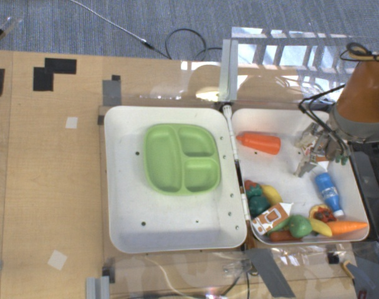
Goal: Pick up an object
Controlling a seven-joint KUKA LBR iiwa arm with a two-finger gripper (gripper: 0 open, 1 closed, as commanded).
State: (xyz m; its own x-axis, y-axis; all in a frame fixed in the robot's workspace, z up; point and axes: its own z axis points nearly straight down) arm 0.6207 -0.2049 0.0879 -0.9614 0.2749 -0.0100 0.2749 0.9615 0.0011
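Overhead, the scene read as follows.

Bench: a wooden bench (46,185) bore two shallow white bins side by side.
Left bin: the left bin (124,229) held a green divided plate (181,159) lying flat near its middle.
Right bin: the right bin (283,167) held the loose objects and the arm's working end.
Arm: the grey arm with its orange band (364,92) entered at the bin's two o'clock corner.
Claw: the gripper (311,157) hung over the bin at about two o'clock from the bin's middle, fingers spread apart with nothing between them.
Carrot-like piece: an orange vegetable (259,142) lay at eleven o'clock in the bin, well apart from the gripper, toward its nine o'clock.
Bottle: a blue bottle (327,192) lay just beside the gripper, at its five o'clock.
Heap: along the six o'clock edge sat a dark green item (258,199), a yellow piece (272,195), a small printed box (270,218), a green fruit (299,225), a banana (320,227) and an orange carrot (347,228), crowded and touching.
Cable: a thin cable (183,42) looped on the grey floor at twelve o'clock.
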